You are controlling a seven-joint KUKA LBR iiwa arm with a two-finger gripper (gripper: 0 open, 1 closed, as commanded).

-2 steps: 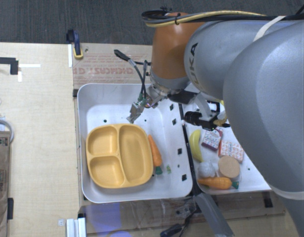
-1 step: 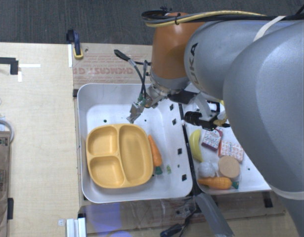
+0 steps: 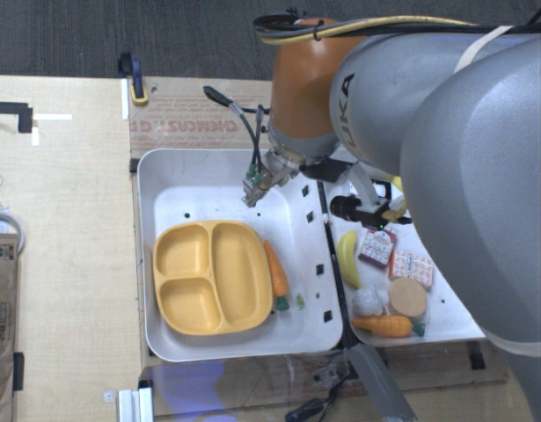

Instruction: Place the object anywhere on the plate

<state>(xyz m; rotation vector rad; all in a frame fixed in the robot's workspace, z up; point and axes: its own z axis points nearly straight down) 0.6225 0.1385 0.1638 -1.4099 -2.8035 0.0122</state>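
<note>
A yellow plate (image 3: 213, 277) with three compartments lies in the left bin (image 3: 164, 192); nothing rests in it. An orange carrot (image 3: 277, 271) with a green tip lies on the bin floor, touching the plate's right rim. My gripper (image 3: 253, 189) hangs over the bin's back half, just beyond the plate's far edge and up-left of the carrot. It is small and seen from above, with nothing visible in it.
The right bin (image 3: 446, 319) holds a banana (image 3: 347, 258), two small packets (image 3: 376, 247), a round tan piece (image 3: 408, 298), a white lump (image 3: 369, 301) and a second carrot (image 3: 386, 325). The divider (image 3: 327, 253) between the bins runs beside the first carrot. The big grey arm covers the right bin's back.
</note>
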